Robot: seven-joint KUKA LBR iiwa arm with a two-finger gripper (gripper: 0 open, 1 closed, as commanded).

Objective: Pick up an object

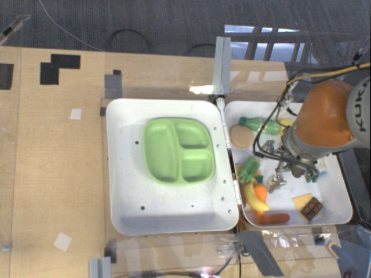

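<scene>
- The things to pick from lie in the right bin (pixel 346 213), crowded toward its left side.
- A yellow banana (pixel 255 197) lies along the left wall near the front, with an orange carrot-like piece (pixel 261 191) touching its right side.
- Just ahead of them, at the front edge, lies a red sausage (pixel 272 218).
- Above the banana sits a small green leafy piece (pixel 249 170).
- Further back are a round tan bun (pixel 241 136) and a green bottle (pixel 258 124) lying on its side near the back wall.
- In the front right part of the bin, a yellow cheese wedge (pixel 302 201) touches a brown chocolate block (pixel 312 209).
- The pincer (pixel 276 179) hangs low over the middle of the right bin, just to the right of the carrot-like piece and banana; I cannot tell whether it is wide or narrow, and nothing is seen held in it.
- The arm (pixel 324 116) comes in from the right, its orange band above the bin's right half, with cables looping at the wrist.
- The left bin (pixel 124 213) holds a green divided plate (pixel 178 150) with three compartments, lying near the centre.
- Both bins sit side by side on the light wooden tabletop (pixel 52 172), which bears black marks at its far left.
</scene>
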